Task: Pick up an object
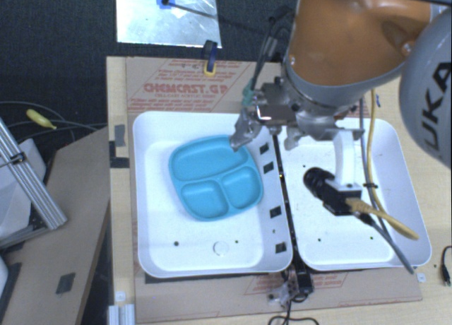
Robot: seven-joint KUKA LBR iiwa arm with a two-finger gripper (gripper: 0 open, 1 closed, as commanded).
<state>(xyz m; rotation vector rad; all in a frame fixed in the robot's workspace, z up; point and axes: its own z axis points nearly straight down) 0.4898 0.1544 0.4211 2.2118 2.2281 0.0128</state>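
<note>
Blue divided plate [212,182] is seen lying flat near the middle of the white bin [159,246] on the view's left, its three compartments turned up. At the plate's far right rim the gripper [241,138] is placed, at or just above the edge; whether it is wide or narrow cannot be told. Farther back, printed cardboard [176,85] and a shiny metal sheet [141,6] are seen.
</note>
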